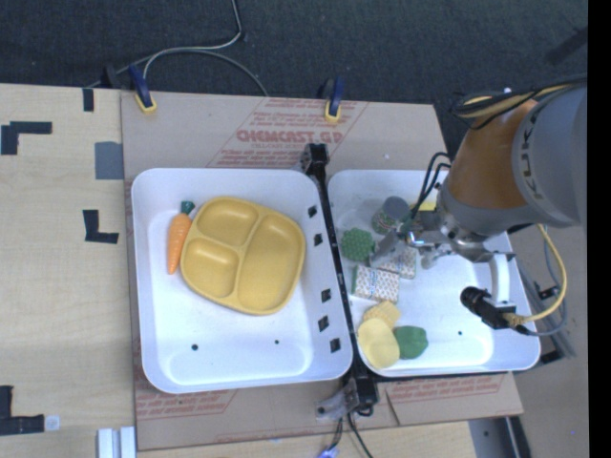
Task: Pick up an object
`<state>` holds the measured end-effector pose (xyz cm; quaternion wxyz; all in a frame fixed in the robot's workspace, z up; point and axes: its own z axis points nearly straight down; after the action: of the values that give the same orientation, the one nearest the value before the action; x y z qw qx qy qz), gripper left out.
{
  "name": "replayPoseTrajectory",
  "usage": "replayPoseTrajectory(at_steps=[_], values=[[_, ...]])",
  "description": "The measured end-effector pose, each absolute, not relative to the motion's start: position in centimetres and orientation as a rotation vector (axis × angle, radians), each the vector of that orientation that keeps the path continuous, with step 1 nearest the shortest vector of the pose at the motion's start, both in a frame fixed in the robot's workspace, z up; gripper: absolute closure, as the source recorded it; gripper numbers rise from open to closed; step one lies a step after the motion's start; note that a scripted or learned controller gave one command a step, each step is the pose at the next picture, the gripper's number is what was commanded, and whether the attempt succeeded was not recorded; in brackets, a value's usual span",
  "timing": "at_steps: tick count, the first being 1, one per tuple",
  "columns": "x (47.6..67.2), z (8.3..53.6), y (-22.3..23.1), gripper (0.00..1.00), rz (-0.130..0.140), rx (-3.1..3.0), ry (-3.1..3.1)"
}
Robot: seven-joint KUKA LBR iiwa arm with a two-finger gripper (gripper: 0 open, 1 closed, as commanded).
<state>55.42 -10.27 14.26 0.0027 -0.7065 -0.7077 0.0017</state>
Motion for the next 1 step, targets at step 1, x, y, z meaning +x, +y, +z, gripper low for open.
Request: replayPoseTrajectory(at_steps=[1], values=[[63.07, 10.21, -11.07, 0.0, -0.002, -2.22, -2.225]])
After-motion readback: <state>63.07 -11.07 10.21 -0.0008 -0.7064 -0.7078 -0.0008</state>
